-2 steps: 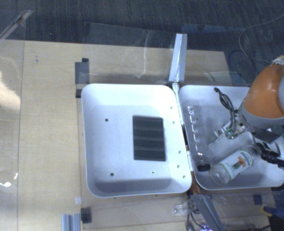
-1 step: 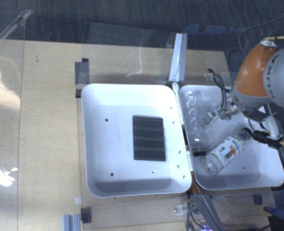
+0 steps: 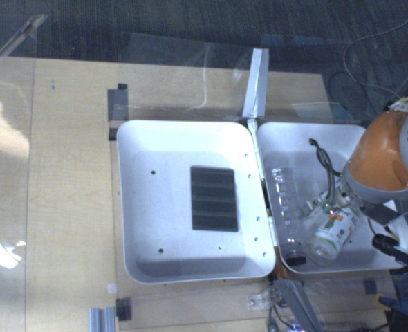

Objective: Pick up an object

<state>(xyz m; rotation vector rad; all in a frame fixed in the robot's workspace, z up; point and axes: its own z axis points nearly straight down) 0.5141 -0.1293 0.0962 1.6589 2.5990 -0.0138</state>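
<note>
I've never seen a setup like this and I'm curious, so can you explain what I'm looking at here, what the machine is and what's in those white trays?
One camera looks down at a slant on a wooden bench bearing two shallow white bins. The grey and orange shape at the right is a robot arm reaching into the right bin. Its job is to pick up an object. The left bin holds a dark ribbed rectangular pad. In the right bin lie a small can-like container and a clear plastic piece. Its wrist hovers over the can; whether anything is held can't be told.

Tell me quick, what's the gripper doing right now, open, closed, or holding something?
Gripper: cannot be told; it is low in the right bin, at a can.
</note>
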